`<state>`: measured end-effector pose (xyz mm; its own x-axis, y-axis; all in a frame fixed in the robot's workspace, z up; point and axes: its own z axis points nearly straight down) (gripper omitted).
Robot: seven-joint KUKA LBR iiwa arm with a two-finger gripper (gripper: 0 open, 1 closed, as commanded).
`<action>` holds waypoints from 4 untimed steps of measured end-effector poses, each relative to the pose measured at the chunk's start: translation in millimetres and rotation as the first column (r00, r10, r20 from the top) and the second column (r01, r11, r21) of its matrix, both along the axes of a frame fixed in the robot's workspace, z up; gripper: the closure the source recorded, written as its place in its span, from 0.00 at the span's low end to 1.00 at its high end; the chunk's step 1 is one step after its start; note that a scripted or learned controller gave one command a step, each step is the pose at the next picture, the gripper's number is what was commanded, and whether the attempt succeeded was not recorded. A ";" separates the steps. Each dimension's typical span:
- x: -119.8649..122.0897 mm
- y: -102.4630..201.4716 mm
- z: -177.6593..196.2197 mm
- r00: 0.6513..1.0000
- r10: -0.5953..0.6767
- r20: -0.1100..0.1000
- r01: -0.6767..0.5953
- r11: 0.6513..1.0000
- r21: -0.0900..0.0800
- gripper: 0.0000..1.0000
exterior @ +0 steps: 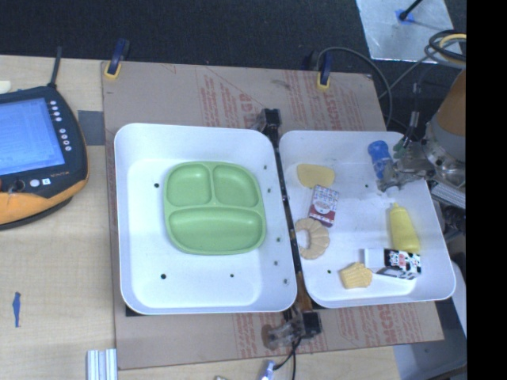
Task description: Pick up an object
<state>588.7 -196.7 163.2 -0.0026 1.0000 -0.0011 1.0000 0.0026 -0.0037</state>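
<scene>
The right bin (348, 145) holds several small items. These are a blue cylinder (379, 156), a pale yellow wedge (315, 174), a red and white packet (323, 205), a tan ring-shaped piece (311, 238), a yellow waffle-like piece (356, 275), a yellow bottle-shaped toy (403, 228) and a black and white carton (398, 262). My gripper (398, 171) hangs low over the bin's far right part. It is just right of the blue cylinder and above the yellow toy. I see nothing held in it.
A green divided plate (214, 207) lies in the left bin (142, 275). A control pendant with a blue screen (36, 145) rests on the bench at far left. Clamps (116, 58) and a black cable (348, 54) sit along the back edge.
</scene>
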 end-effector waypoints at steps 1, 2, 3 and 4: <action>67.9 -16.0 -16.4 1.000 0.001 0.001 -0.001 1.000 0.000 0.00; -96.4 -15.5 -45.4 1.000 0.003 -0.001 -0.003 1.000 0.001 0.00; -96.3 -16.3 -35.3 1.000 0.008 -0.003 -0.008 1.000 0.000 1.00; -61.1 42.3 13.1 1.000 0.006 0.000 -0.006 1.000 0.000 1.00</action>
<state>527.6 -154.5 176.3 -0.0084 1.0000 -0.0007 1.0000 0.0084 -0.0037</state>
